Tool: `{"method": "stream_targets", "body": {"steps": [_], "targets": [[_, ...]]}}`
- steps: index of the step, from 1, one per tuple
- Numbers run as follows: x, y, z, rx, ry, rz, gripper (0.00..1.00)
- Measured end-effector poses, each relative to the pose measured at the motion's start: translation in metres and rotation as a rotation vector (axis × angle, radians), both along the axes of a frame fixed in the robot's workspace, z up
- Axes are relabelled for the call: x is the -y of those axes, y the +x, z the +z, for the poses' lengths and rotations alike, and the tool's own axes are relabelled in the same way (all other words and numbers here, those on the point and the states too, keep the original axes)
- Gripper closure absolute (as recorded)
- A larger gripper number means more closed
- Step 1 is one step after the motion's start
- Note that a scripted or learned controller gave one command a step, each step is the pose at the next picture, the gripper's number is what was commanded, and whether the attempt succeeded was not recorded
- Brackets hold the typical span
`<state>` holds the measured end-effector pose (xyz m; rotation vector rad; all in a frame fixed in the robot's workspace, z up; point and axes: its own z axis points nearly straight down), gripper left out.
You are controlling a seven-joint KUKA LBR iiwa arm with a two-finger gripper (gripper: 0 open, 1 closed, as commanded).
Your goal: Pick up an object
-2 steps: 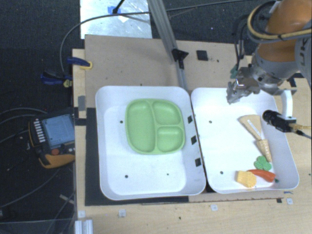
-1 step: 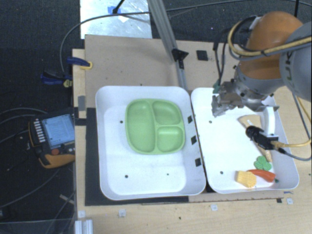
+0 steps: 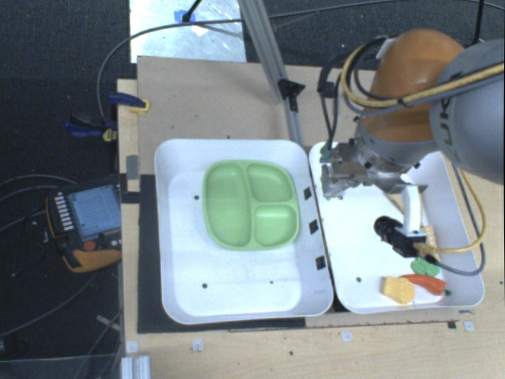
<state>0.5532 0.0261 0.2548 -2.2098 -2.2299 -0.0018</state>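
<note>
On the counter's right bin [image 3: 461,212], the gripper [image 3: 335,176] hovers, grip unclear, nothing lifted; toy food [image 3: 412,284] waits.

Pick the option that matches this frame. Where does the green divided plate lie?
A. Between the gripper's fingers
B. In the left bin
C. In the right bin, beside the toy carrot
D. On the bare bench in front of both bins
B: the green divided plate lies flat in the left bin, while the toy carrot sits in the right bin.
</note>
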Motion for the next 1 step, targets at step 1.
{"method": "stream_targets", "body": {"steps": [1], "targets": [[-0.0447,-0.0260,-0.0020,-0.001,0.000,0.001,1.00]]}}
